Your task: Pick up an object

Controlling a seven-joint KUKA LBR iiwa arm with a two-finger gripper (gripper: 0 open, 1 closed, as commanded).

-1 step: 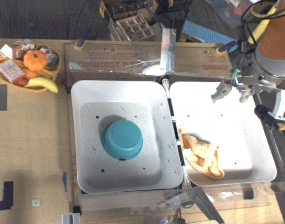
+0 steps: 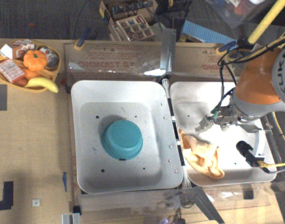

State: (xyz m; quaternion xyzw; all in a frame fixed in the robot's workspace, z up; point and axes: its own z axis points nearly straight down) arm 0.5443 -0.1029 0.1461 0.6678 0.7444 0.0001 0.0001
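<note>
A crumpled yellow-orange cloth (image 2: 202,155) lies in the near left corner of the right bin (image 2: 198,93). A teal bowl (image 2: 123,139) sits upside down in the middle of the left bin (image 2: 86,97). My gripper (image 2: 204,124) hangs over the right bin, just above and slightly behind the cloth, pointing down and to the left. Nothing shows in its grasp. The grey arm with its orange band (image 2: 259,83) reaches in from the right.
A basket (image 2: 2,73) with a small pumpkin, a banana and packets stands on the bench at the far left. A cardboard wall (image 2: 119,59) runs behind both bins. Boxes and clutter lie on the floor beyond.
</note>
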